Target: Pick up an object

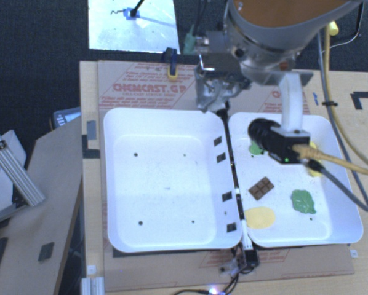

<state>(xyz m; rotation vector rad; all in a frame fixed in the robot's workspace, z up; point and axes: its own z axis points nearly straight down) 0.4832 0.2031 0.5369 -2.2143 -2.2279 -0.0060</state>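
Nothing looks picked up yet, as far as the view shows. The arm point(276, 17) reaches in from the right and hangs over the far edge of the bins, its metal gripper point(213, 97) close above the far end of the divider between them. Whether the fingers are wide or narrow cannot be told from here, and no object is visible between them.

The things to choose from all lie in the right bin point(344, 226). A small brown chocolate-like block point(261, 188) sits near the bin's middle, a flat yellow oval point(260, 217) lies just nearer than it, and a crumpled green piece point(303, 201) lies to their right. A second green bit point(255, 148) peeks out at the far side beside a black camera-like unit point(271, 138) on the arm, and a yellow scrap point(315, 169) shows partly under the cables point(344, 165) on the right. The left bin point(165, 183) shows its white floor with a few dark dots.

So the whole task seems still ahead: choosing one piece, coming down on it, closing, and lifting. The pieces look small, light and flat, lying apart from each other.
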